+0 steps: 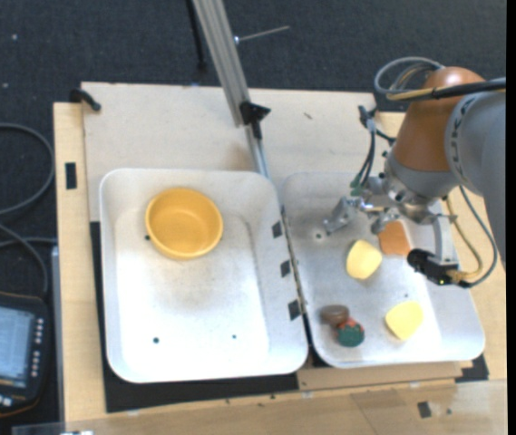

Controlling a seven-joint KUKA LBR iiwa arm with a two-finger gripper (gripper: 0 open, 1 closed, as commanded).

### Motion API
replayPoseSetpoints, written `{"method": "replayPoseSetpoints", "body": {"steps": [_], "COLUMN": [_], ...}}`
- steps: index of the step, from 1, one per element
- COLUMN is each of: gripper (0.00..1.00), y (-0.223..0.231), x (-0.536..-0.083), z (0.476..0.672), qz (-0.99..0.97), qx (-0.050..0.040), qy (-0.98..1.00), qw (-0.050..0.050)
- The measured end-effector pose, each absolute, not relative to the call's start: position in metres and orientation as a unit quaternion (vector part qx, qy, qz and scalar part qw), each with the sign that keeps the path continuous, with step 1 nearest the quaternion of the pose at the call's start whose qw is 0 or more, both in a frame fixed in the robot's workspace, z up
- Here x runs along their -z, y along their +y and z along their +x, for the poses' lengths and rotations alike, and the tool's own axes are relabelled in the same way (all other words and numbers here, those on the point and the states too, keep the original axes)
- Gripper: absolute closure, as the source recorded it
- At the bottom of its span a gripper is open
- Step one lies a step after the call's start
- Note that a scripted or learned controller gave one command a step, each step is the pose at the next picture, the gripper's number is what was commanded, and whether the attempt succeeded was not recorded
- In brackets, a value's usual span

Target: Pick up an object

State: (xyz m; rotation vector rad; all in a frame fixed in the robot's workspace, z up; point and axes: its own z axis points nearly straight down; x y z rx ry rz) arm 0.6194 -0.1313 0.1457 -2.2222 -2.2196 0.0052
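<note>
My gripper (364, 217) hangs over the upper middle of the right bin (457, 333), under the grey arm with its orange band (430, 130). It is open, with nothing between its fingers. Just below it lies a pale yellow round object (364, 260). An orange-brown object (394, 239) sits beside that, partly under the gripper's right side. Farther toward the front lie a yellow block (404, 319), a small brown piece (335, 314) and a green and red piece (350, 334), the last two touching.
The left bin (131, 333) holds a yellow bowl (183, 222) near its back left. A slanted metal post (230, 71) rises behind the bins, ending near their shared wall. Cables (462, 261) trail from the wrist over the right bin's right side.
</note>
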Motion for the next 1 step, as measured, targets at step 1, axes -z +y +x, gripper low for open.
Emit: {"method": "replayPoseSetpoints", "body": {"steps": [1], "gripper": [1.0], "y": [-0.1324], "x": [-0.1597], "z": [0.6211], "qz": [-0.709], "qx": [0.0006], "qy": [-0.705], "qw": [-0.002]}}
